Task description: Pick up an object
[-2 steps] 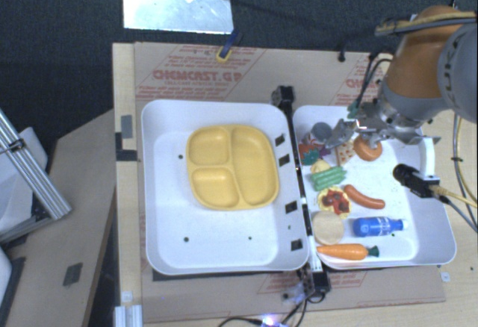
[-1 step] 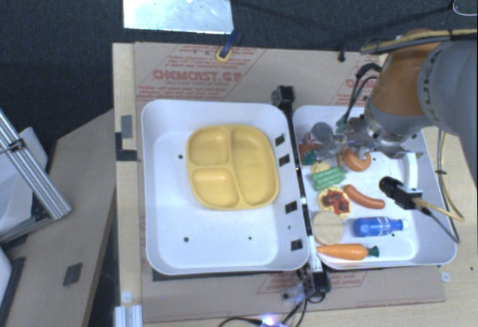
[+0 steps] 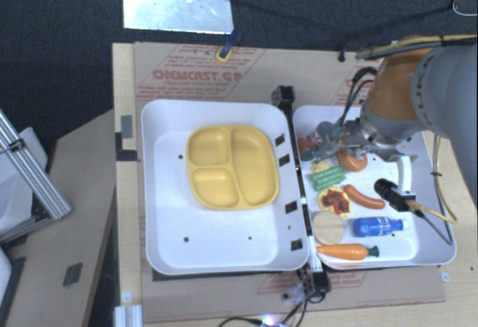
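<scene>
Two bins on the tabletop (image 3: pixel 187 68): left bin (image 3: pixel 160 243) has a yellow tray (image 3: pixel 230 166), right bin (image 3: pixel 426 240) holds toy food. Claw (image 3: pixel 334 140) sits low at upper right over a tomato (image 3: pixel 353 160), can't tell its state.

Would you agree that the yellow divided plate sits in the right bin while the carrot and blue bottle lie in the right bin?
Not quite: the camera view shows the yellow divided plate in the left bin. The carrot and blue bottle do lie in the right bin.
</scene>
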{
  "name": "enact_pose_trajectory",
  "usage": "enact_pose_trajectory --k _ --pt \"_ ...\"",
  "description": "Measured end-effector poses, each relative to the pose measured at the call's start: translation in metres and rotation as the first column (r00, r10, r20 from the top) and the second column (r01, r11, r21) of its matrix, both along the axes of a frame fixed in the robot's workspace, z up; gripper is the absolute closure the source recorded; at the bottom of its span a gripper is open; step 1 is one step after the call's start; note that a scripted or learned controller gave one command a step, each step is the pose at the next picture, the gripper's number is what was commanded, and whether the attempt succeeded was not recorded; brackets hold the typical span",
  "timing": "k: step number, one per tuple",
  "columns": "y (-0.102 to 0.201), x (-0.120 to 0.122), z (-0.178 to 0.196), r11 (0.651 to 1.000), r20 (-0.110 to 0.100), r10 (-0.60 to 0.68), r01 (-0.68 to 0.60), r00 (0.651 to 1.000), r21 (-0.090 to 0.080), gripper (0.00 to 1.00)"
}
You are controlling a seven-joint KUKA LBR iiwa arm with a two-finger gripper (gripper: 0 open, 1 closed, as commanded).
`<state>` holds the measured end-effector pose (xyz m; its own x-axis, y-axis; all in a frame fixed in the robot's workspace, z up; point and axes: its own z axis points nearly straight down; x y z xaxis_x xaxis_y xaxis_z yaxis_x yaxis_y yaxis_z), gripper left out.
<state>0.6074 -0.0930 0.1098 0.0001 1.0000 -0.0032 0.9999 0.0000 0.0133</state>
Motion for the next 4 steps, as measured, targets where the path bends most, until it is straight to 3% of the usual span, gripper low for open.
enact_pose_trajectory --k 1,3,4 --pt "-0.001 0.001 0.01 1.0 0.003 -0.001 0.001 1.0 -0.003 1.0" --pt "0.008 0.01 0.118 1.0 -0.005 0.005 -0.005 1.0 0.002 1.0" --pt "0.058 -0.005 0.127 1.0 -0.011 0.009 -0.009 1.0 0.005 1.0"
